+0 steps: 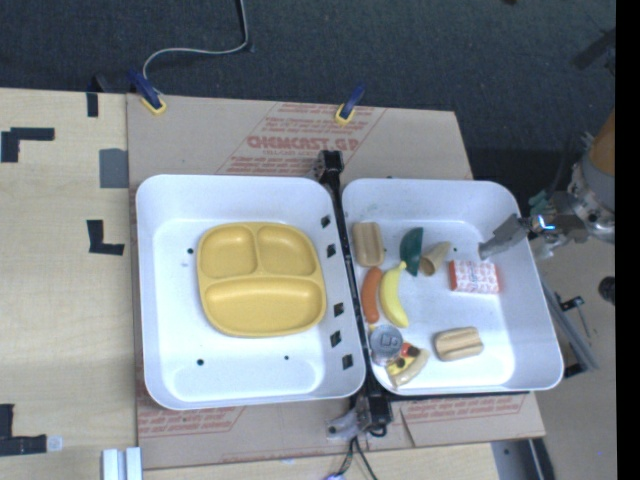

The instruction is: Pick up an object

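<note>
The right bin (520, 368) holds several toy foods. Among them are a red and white packet (473, 276), a yellow banana (393, 298), an orange sausage (371, 294), a tan bread slice (367, 243), a green piece (411, 245) and a bread roll (458, 344). My gripper (497, 240) reaches in over the bin's right rim. It hangs just above and to the right of the packet, with nothing seen held in it.
The left bin (165, 368) contains a yellow divided plate (262, 278). A silver can (386, 343) and a small mixed-colour piece (405, 366) lie near the right bin's front. A black divider (340, 268) runs between the bins. The arm's wrist (590, 208) sits at the right edge.
</note>
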